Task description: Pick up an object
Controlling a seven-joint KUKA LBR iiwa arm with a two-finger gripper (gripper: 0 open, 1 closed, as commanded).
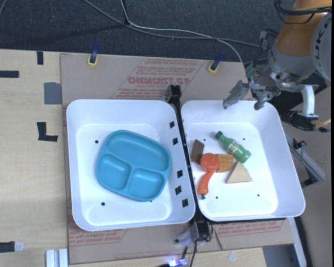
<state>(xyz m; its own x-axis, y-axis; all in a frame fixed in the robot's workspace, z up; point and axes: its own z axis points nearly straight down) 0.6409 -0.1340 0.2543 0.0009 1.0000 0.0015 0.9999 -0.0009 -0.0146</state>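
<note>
In the right bin (278,199) lie a green bottle (233,147), an orange-red utensil (207,172) with a round head, a brown block (197,148), a waffle-like piece (225,162) and a tan wedge (239,173). My gripper (246,99) hangs above the bin's far rim, its two fingers spread open with nothing between them. It stands well behind and above the bottle, apart from all the objects.
The left bin (80,127) holds a blue divided plate (133,164). A black divider (179,149) runs between the bins. Cables cross the dark cloth at the back, and yellow clamps (93,58) pin the cardboard base.
</note>
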